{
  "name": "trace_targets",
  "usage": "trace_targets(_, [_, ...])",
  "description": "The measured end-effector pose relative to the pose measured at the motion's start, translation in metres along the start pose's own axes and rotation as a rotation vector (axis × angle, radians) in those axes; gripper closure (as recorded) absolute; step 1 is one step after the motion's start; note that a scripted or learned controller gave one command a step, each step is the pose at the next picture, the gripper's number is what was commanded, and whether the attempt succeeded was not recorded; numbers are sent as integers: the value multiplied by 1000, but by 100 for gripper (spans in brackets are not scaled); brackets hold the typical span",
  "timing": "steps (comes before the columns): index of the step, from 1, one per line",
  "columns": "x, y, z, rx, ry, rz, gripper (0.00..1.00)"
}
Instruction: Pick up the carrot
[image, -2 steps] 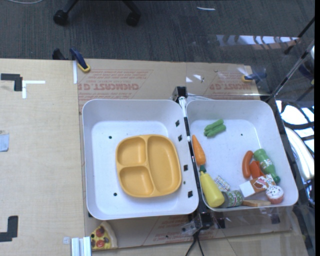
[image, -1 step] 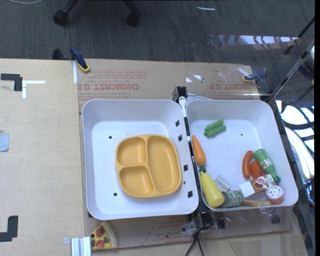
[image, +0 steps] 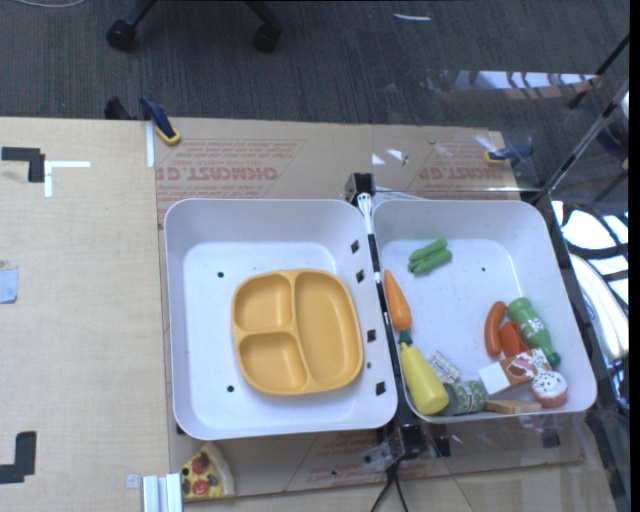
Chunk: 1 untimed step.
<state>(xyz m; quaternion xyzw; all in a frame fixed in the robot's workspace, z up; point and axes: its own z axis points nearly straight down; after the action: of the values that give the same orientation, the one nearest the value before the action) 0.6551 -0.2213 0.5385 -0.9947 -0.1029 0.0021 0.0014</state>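
Carrot (image: 397, 302) lies against the right bin's (image: 470, 300) left wall, beside a yellow bottle (image: 422, 380). Gripper state: cannot tell.

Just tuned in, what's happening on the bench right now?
Nothing is being handled at the moment. The carrot lies untouched against the left wall of the right bin, just above a yellow bottle. A yellow divided plate sits in the left bin. The pick has not started.

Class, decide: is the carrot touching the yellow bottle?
Touching. The camera view shows the carrot's lower end meeting the yellow bottle's cap, no gap between them.
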Motion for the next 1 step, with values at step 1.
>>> trace_targets(1, [1,-1,-7,3,-2,-2,100])
